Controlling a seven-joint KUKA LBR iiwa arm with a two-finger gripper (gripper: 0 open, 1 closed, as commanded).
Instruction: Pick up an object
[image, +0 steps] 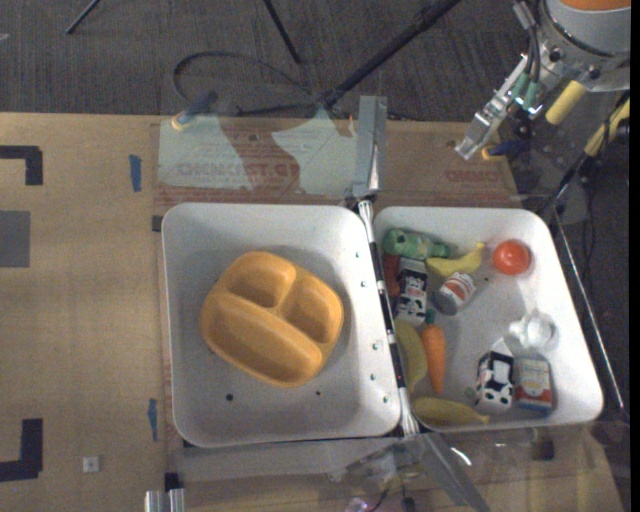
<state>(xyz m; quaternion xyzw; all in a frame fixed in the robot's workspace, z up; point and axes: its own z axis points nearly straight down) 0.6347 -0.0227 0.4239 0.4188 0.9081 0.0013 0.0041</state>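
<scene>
My gripper (497, 118) hangs above the bench past the far edge of the right bin (578, 330), high in the upper right and well clear of everything in it. That bin holds several small items: a green toy (415, 242), a yellow banana (456, 263), a red tomato (511, 257), a small can (455, 293), a black-and-white carton (411, 291), an orange carrot (433, 357), a clear cup (532, 330), a cow-print carton (493, 382) and a red-and-blue box (534, 386).
The left bin (190, 390) carries an orange divided plate (272, 316). A metal divider (383, 300) runs between the two bins. A second banana (446, 410) lies at the right bin's near edge. Cables and tripod legs (300, 60) cross the floor behind the bench.
</scene>
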